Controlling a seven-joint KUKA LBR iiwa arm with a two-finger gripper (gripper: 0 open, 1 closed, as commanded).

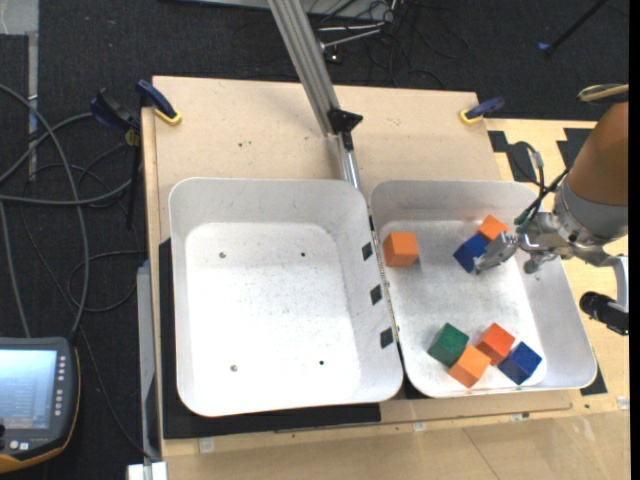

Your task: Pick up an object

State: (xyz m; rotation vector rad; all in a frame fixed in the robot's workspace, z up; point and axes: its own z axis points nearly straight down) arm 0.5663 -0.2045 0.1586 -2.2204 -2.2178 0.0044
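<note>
The gripper (497,255) reaches into the right bin (560,298) beside a blue block (468,254) — finger state unclear — apparently approaching; next it must close around the block.

We saw the arm (600,173) at the right side of the camera view. Its upper segment was a broad, rounded body in orange-brown colour, and below it came a grey, cylindrical wrist section with a smooth surface. Thin dark cables ran along the left side of this segment, curving in loops near the wrist. From the wrist a metallic, silver-grey gripper (497,256) extended, built from small angular parts with darker joints between them. We noticed also a black rounded piece with a pale highlight under the wrist, close to the right edge. Screws or printed markings were too small for us to tell.
</note>
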